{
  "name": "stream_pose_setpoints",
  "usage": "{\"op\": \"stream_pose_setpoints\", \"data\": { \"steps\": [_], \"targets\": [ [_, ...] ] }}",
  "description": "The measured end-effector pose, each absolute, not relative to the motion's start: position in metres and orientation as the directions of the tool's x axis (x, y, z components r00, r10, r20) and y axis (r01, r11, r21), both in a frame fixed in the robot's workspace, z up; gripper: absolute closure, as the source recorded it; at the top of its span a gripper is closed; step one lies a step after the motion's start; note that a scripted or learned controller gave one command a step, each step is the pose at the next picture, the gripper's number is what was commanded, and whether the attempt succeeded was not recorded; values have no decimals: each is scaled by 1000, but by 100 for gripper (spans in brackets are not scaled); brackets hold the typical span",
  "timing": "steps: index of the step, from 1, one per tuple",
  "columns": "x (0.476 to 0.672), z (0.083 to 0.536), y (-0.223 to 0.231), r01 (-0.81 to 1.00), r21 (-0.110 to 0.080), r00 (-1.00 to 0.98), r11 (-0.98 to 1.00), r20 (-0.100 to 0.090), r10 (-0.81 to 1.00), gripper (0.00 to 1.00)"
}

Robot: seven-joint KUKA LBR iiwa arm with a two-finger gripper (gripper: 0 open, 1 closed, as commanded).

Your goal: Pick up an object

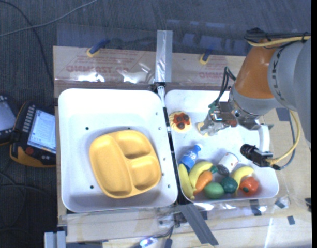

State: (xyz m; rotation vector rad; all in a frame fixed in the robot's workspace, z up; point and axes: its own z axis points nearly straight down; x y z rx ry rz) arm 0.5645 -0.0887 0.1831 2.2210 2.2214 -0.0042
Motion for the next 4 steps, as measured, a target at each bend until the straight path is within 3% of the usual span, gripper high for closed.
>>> {"op": "stream_pose_setpoints", "data": {
  "steps": [1,2,3,4],
  "targets": [
    [565,191,-88,1000,-3,-3,3,-2,1000,100],
    [565,191,-88,1000,-3,-3,2,-2,1000,0],
    [532,90,-106,991,12,-130,131,-2,991,0],
    [501,90,-171,980,16,199,-199,1,980,0]
  ]
}}
